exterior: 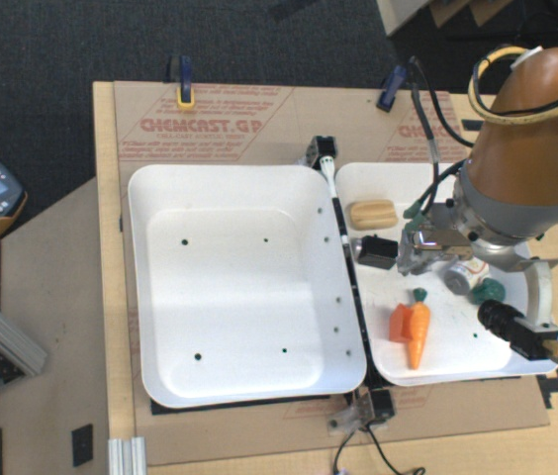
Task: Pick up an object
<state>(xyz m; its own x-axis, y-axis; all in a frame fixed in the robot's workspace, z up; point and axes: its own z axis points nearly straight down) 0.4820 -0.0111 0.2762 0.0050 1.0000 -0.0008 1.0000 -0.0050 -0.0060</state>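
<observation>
Dark carpet surrounds your bench (pixel 210 117), whose brown top carries two shallow white bins side by side. You have the left bin (pixel 160 196) with nothing to pick in it, so all your candidates sit in the right bin (pixel 457 364).

Your arm (pixel 526 156) reaches in from the right and hangs over the middle of that right bin, with the tool (pixel 425 255) low above the bin floor. Whether it is open or closed, you cannot tell from this angle; the wrist and cabling crowd it. Nothing is visibly held, so treat the pick as not yet done: the approach looks made, while the grasp and the lift are left.

Look at what lies around the tool. A small black block (pixel 378 252) sits just to its left, near or perhaps touching it. A tan block (pixel 372 214) lies beyond that, toward the bin's far edge. An orange toy carrot (pixel 414 332) lies flat nearer you, close below the tool but apart from it. A grey and teal piece (pixel 477 285) lies under the wrist, partly hidden.

Judging by position, the black block is your likeliest target.
</observation>
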